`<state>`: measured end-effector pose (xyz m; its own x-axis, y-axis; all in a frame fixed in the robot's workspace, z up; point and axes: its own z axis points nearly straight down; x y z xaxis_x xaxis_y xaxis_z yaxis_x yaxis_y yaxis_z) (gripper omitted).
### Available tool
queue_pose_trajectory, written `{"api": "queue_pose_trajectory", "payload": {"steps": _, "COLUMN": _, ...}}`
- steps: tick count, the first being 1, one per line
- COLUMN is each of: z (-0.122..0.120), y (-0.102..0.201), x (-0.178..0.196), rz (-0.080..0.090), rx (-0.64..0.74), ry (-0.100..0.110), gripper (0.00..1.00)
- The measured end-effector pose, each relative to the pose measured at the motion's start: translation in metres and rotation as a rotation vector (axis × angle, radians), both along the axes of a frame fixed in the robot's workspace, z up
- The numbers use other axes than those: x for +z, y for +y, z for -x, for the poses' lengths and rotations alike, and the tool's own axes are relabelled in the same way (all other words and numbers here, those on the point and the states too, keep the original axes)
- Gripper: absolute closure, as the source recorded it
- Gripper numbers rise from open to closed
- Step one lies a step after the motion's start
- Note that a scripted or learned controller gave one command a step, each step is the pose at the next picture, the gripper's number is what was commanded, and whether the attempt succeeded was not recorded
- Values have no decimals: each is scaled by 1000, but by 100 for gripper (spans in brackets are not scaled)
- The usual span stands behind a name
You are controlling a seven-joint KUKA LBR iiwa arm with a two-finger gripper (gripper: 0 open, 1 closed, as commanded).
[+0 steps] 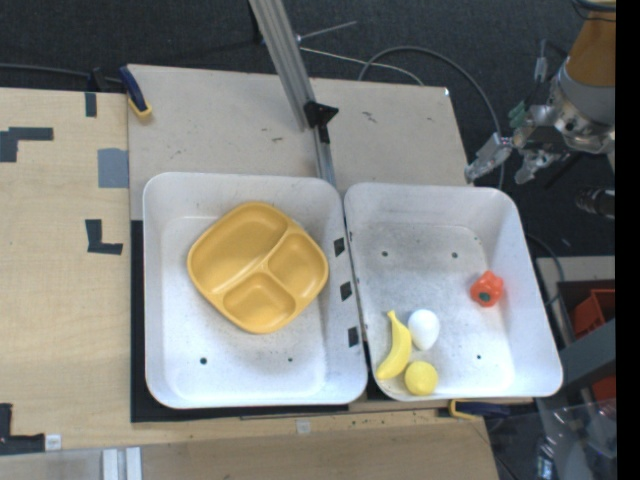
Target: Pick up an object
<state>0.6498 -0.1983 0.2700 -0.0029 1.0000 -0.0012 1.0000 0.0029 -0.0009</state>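
The right bin (520,230) holds a yellow banana (397,346), a white egg-shaped object (424,327), a yellow lemon (421,377) and a small orange-red fruit (487,289). The banana, egg and lemon lie close together near the front edge. My gripper (508,161) hangs beyond the back right corner of that bin, outside it and well away from the objects. Its fingers are spread and open, with nothing between them.
The left bin (160,268) carries a yellow divided plate (258,266). A slanted metal pole (290,58) rises behind the bins, with cables (420,58) on the bench beside it. A red crate (600,313) sits off the bench at right.
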Motion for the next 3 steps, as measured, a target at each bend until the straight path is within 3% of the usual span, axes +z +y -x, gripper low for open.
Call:
{"api": "queue_pose_trajectory", "payload": {"steps": 1, "z": 0, "y": 0, "x": 0, "rz": 0, "rx": 0, "ry": 1, "gripper": 0}}
{"api": "queue_pose_trajectory", "payload": {"steps": 3, "z": -5, "y": -1, "x": -107, "rz": -1, "rx": -1, "ry": 6, "gripper": 0}}
